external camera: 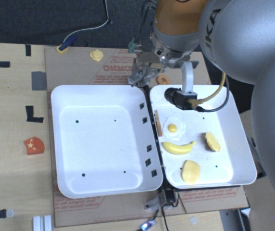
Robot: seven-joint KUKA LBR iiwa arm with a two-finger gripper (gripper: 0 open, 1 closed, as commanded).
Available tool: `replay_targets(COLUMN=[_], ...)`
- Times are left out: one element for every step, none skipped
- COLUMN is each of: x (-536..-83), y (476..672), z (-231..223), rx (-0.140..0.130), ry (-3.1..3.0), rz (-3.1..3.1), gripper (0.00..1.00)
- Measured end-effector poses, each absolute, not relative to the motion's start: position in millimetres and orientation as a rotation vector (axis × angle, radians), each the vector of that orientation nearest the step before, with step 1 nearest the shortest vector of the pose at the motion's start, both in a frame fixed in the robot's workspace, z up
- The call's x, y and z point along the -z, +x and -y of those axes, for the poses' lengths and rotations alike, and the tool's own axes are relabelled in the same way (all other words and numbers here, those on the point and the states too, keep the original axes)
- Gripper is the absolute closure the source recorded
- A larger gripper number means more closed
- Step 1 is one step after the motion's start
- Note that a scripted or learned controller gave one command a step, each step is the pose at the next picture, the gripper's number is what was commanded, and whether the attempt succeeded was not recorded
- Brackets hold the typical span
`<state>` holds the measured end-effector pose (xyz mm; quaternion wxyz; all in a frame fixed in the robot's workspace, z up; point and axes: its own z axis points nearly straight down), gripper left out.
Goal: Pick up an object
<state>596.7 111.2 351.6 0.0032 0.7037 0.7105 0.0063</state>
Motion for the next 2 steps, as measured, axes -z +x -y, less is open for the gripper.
replay_targets(x=[-307,-312], y=[577.7,573.2], z=[-49,-124], rx=[0.01,0.0], ry=[2.228,2.215], rz=[-2.217,-2.232], gripper=[1.0,1.0])
